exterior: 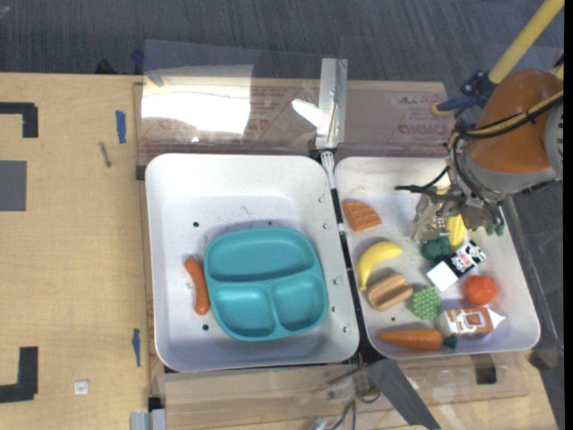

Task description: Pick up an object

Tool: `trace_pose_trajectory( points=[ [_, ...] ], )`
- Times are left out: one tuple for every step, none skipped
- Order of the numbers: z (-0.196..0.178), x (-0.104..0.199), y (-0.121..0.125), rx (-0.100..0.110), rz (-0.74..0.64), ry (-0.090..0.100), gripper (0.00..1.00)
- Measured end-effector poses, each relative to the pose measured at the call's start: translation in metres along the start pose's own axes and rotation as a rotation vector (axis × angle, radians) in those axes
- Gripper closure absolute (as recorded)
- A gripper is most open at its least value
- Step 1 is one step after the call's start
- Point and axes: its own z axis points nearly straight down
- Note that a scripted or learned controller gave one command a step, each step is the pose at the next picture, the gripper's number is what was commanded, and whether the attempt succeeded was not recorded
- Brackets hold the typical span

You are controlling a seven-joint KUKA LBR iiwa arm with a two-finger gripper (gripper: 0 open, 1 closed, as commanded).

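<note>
The worktop (72,240) is carrying two white bins side by side. The left bin (170,186) is holding a teal divided tray (264,280) and a small orange sausage (197,285) beside it. The right bin (519,316) is holding the candidates for the pick, packed close: a banana (378,260), a hot dog bun (389,290), a carrot (410,337), an orange waffle piece (362,214), a small carton (470,322), a tomato (482,289), a green broccoli piece (426,304), a white block (442,276) and a black-and-white die (466,258).

The arm is reaching in from the right, orange band above the wrist, with the hand (440,227) pointing down over the upper right part of the right bin. It is hanging among a yellow piece (457,231) and a dark green piece (438,248); how wide it is standing, and whether it has anything, I cannot tell, because the clutter is hiding it.

To do this step well, judging from the crowding, it is probably worth settling on one item standing free, coming straight down, and closing only once that item sits squarely in the middle, since neighbours touching it could get nudged or snagged.
</note>
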Motion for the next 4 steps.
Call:
trace_pose_trajectory(
  points=[
    [-0.148, 0.013, 0.023, 0.000, -0.028, 0.004, 1.00],
    [-0.195, -0.060, 0.020, -0.003, 0.073, 0.012, 1.00],
    [-0.206, -0.031, -0.071, -0.001, -0.146, 0.012, 1.00],
    [-0.059, -0.051, -0.066, -0.014, -0.207, 0.033, 1.00]
  ],
)
